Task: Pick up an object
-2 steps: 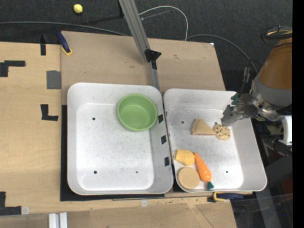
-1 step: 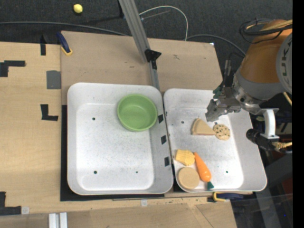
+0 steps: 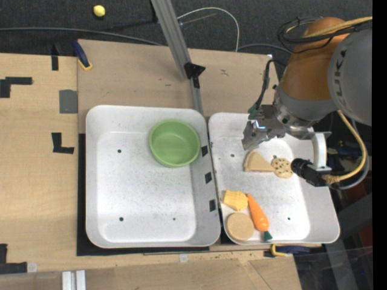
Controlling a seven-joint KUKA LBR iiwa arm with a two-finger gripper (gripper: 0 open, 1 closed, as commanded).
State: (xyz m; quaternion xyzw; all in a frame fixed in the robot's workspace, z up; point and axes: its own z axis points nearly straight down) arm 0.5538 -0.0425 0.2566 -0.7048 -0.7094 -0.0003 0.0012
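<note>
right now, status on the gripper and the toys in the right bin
Gripper low over right bin, just above cheese wedge. Nothing seen held. Cookie touching wedge; carrot apart, nearer front.

Both bins, the left (image 3: 103, 180) and the right (image 3: 302, 216), looked like smooth white plastic with fine dark speckling, and the green bowl (image 3: 174, 142) was matt plastic. The bench (image 3: 36, 162) had a pale, matt, wood-like top, with a browner board-like sheet (image 3: 133, 80) under the bins. The arm (image 3: 338, 59) showed a glossy orange band and smooth grey casing, the carrot (image 3: 258, 214) looked like shiny plastic, and the pole (image 3: 171, 29) like brushed metal.
</note>
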